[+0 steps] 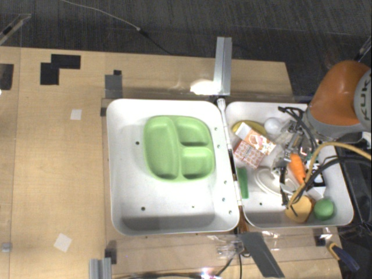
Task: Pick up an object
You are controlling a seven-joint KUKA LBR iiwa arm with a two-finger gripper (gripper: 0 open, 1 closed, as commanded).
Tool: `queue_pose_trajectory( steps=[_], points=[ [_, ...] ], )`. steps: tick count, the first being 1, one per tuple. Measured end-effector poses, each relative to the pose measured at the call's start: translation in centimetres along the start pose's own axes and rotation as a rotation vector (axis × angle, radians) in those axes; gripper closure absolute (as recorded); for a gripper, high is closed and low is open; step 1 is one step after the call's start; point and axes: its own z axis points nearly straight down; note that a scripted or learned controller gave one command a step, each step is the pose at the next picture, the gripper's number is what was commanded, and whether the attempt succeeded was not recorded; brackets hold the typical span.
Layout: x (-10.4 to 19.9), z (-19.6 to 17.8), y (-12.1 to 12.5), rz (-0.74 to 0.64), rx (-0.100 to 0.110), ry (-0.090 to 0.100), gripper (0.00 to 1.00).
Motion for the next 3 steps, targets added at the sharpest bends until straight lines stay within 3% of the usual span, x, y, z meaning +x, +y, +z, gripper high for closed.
queue_pose_trajectory(
  steps=[1,2,3],
  points=[
    [1.4,-0.1,-3.2,0.106,-0.001,-0.001,0.0],
    [3.5,-0.1,-0.8,0.234,0.003,-0.003,0.0],
    [3.4,-1.5,-0.6,0.225,0.0,0.0,1.0]
  ],
)
